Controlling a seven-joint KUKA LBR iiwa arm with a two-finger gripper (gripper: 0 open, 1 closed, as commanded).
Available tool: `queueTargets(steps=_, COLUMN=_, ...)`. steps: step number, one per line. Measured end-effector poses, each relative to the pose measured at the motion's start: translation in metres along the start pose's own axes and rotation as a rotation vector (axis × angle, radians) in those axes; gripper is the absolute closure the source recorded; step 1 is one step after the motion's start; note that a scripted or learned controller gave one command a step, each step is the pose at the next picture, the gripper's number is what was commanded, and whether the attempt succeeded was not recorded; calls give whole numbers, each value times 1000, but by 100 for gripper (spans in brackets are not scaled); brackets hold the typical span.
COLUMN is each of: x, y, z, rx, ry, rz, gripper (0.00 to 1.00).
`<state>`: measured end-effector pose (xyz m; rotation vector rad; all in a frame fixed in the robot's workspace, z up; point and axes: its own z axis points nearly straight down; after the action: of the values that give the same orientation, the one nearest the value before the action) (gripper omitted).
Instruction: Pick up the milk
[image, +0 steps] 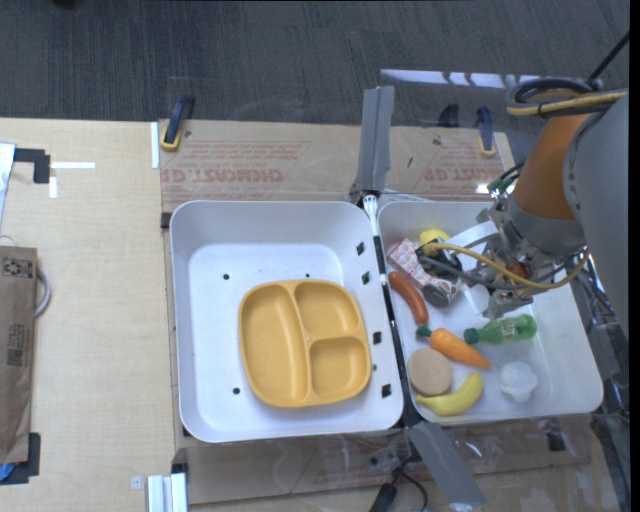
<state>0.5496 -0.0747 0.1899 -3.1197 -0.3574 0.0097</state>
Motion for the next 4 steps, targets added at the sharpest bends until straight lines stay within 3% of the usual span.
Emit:
queueTargets(steps=1, x=0, y=1, z=0, rx=-1, ry=1, rz=1, gripper=0)
queueTargets(steps=2, x=-56, y=49, z=31, rx=0, ry=1, rz=31, gripper=0)
queueTargets(steps=3, x=-56, y=49, z=23, rx=1, ry=-1, rz=31, gripper=100)
queueTargets(steps=4, x=-45, y=87, z=-135, rx=-2, ry=2, rz=24, gripper=100)
